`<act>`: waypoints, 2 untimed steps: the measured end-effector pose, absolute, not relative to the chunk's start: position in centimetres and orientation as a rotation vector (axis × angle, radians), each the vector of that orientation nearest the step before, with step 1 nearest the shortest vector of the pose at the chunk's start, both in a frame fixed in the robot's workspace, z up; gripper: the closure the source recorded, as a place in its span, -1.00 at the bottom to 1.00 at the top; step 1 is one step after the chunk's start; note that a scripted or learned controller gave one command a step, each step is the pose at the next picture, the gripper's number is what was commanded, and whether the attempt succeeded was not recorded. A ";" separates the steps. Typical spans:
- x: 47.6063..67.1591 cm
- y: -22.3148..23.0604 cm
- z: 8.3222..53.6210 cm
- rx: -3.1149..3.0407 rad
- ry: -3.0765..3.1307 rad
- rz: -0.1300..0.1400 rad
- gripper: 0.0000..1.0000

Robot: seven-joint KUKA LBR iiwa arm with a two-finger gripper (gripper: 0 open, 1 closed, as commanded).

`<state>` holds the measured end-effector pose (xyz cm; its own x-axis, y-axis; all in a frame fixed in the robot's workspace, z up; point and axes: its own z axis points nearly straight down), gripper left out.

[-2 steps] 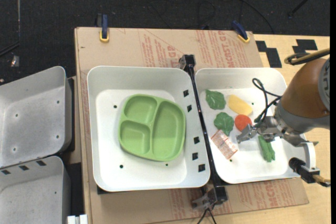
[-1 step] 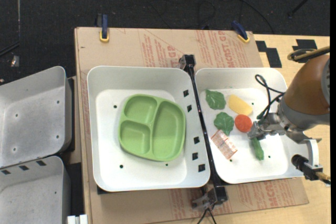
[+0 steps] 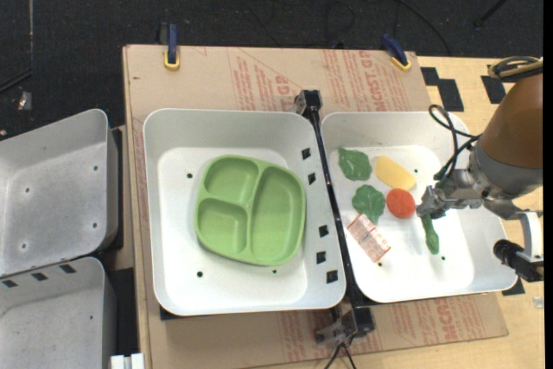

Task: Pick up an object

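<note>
Five small objects sit in my right bin (image 3: 449, 276): an orange ball (image 3: 400, 202), yellow piece (image 3: 395, 172), two green leafy pieces (image 3: 353, 163) (image 3: 369, 201), and a pink-and-white packet (image 3: 368, 238) whose print I cannot read. My gripper (image 3: 429, 207) hangs just right of the ball above a green stick (image 3: 430, 235); whether it grips I cannot tell. Red lettering on the cardboard base (image 3: 233, 78) is too faint to read, and the left bin (image 3: 173, 212) holds a green divided tray (image 3: 251, 209).

A brown cardboard-topped bench (image 3: 225, 78) bears two shallow white bins (image 3: 164, 212) (image 3: 458, 276) side by side.
</note>
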<state>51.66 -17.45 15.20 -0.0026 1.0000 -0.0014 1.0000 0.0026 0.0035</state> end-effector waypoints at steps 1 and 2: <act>51.6 -17.4 21.5 2.213 2.220 0.005 1.00; 51.7 -17.4 23.0 2.216 2.223 0.002 1.00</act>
